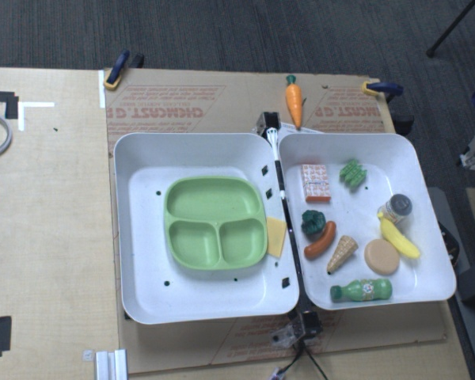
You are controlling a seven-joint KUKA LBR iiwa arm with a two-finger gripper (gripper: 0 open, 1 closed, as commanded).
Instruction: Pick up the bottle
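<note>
Green bottle (362,290) lying flat, right bin (427,182) near edge.

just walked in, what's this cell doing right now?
Nothing is being handled at this moment. The green bottle lies on its side near the front edge of the right bin, untouched. Sharing that bin are a banana, a sausage, an ice cream cone, a small jar, broccoli and a few other toy foods. The left bin holds a green divided tray with a yellow cheese wedge beside it. A toy carrot sits outside, behind the bins.
</note>
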